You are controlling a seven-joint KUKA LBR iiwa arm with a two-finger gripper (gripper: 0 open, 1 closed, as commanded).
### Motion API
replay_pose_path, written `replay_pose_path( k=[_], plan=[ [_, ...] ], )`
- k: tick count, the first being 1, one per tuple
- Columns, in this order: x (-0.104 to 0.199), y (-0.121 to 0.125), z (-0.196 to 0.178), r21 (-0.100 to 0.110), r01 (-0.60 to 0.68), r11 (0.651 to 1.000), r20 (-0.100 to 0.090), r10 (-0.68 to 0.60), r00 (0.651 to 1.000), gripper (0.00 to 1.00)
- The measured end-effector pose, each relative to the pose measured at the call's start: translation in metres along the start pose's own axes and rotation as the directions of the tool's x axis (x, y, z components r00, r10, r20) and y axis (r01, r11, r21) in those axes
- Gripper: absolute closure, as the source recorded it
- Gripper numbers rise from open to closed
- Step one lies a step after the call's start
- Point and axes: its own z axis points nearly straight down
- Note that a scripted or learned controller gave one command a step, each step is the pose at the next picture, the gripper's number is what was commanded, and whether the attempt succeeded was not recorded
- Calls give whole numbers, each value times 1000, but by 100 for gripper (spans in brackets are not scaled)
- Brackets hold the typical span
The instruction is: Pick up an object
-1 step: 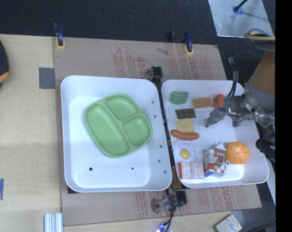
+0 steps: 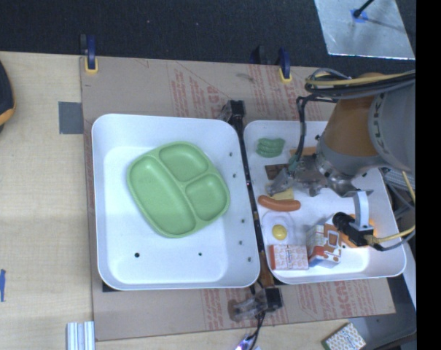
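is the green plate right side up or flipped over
Right side up: the green plate lies flat in the left bin, its three compartments facing up with raised dividers visible between them.

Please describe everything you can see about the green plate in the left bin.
The green plate is pale green, looks like smooth plastic, and has rounded corners. Raised ridges divide it into three compartments: one long one on the left side and two smaller ones on the right. Nothing lies in them. It rests flat, face up, turned at a slant, near the middle of the left bin. It touches just the bin floor, and stands apart from the walls.
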Motion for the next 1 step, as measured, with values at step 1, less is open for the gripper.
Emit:
replay_pose_path(
  k=[1],
  plan=[
    [7, 28, -3, -8, 0, 1000, 5, 0, 1000, 0]
  ],
)
